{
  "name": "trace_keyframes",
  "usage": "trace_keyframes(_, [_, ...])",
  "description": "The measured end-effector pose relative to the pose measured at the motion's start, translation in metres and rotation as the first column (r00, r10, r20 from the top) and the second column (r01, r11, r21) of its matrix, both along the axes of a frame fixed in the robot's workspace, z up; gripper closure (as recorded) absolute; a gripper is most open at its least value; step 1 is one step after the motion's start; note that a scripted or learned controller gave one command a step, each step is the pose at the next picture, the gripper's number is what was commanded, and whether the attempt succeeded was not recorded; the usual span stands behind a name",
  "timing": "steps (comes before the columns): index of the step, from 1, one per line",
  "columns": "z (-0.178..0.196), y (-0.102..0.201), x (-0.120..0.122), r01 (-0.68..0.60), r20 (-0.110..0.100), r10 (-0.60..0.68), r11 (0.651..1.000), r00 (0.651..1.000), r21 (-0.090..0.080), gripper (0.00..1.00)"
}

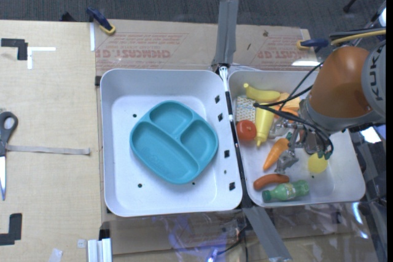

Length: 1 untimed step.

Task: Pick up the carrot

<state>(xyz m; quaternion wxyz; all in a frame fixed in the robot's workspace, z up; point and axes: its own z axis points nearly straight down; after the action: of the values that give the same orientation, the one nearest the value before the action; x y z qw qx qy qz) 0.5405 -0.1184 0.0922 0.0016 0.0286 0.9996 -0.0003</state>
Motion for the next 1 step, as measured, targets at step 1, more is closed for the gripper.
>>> trace_keyframes(1, [0.0101,0.0008,0.0022,-0.004,0.005,0.004,1.0,1.0,-0.002,1.0])
